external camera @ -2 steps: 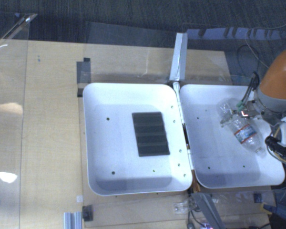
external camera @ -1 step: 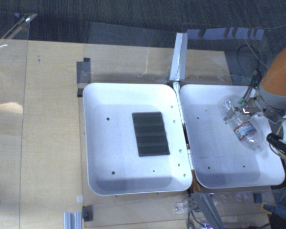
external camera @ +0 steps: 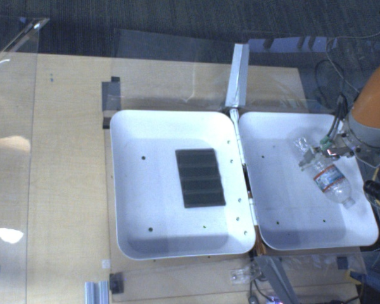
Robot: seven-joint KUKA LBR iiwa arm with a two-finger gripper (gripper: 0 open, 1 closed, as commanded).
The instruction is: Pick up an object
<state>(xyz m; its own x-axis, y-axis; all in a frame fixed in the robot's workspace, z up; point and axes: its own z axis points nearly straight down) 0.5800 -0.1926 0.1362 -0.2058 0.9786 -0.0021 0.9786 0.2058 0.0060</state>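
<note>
We see 1 arm [external camera: 373,103] reaching in from 3 o'clock, its orange band sitting over the upper right corner of the right bin [external camera: 272,227]. The gripper [external camera: 326,147] hangs low in that bin, around the 2 o'clock part of its floor. We cannot tell how it is set; the tip is small and tangled with clear plastic in the picture.

The thing we would take is the clear plastic bottle [external camera: 329,179], lying on its side in the right bin. Its long axis runs from about 10 o'clock to 4 o'clock: the neck end points up toward the gripper, and the labelled body with red and blue print lies lower, toward 5 o'clock from the tip. The neck end looks touching or just beside the gripper, but we cannot say that the bottle is held; its body seems to rest on the bin floor.

So the relation that matters, in our judgement, is this: the bottle lies at 5 o'clock from the tool, with the tool at its thin end and not over its middle. A closing grip would need to cross the long axis, on a line from 1 o'clock to 7 o'clock, and the smooth round body could roll or slip out.

The left bin [external camera: 133,170] holds 1 dark ribbed rectangular pad [external camera: 200,177], lying flat near its centre, long axis from 12 to 6 o'clock, well apart from the arm.
</note>
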